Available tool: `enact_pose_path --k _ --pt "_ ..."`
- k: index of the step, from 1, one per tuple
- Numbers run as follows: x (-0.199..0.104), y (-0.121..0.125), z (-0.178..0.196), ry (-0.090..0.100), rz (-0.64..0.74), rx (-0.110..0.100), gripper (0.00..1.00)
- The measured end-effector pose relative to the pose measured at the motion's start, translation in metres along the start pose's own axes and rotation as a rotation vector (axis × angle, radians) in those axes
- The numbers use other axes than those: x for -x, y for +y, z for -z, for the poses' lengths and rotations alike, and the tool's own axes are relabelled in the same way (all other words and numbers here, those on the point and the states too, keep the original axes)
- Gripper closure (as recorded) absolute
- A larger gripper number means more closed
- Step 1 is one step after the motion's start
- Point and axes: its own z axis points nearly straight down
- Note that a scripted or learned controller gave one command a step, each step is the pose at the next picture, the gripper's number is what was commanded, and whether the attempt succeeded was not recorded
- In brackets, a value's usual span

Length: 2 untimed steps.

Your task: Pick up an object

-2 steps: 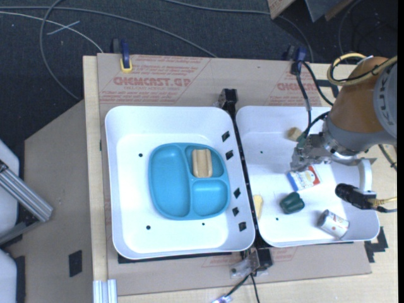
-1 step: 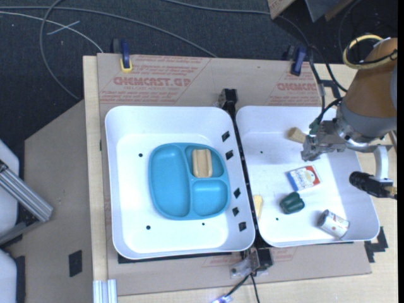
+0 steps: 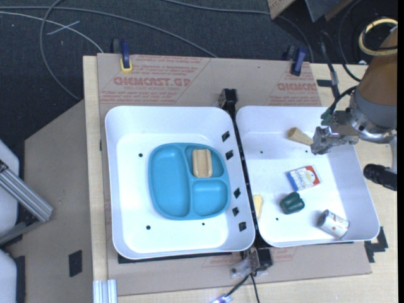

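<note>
Beside end effector [image 3: 320, 145], tan block [image 3: 299, 135], blue box [image 3: 303, 178], green object [image 3: 291, 202].

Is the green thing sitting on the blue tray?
No, the green thing lies in the right bin, while the blue tray is in the left bin.

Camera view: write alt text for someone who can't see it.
A grey robot arm's gripper hovers over the right white bin beside a tan block; a blue-and-white box, green object and small can lie nearby. The left bin holds a blue divided tray with a tan block in one compartment.
</note>
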Motion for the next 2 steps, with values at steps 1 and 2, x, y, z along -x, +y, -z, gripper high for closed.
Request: enact_pose_path --k 1,2 --pt "0.000 0.001 0.033 -0.001 0.000 0.001 1.00" --pt "-0.058 -0.005 0.035 0.004 0.005 -0.006 1.00"
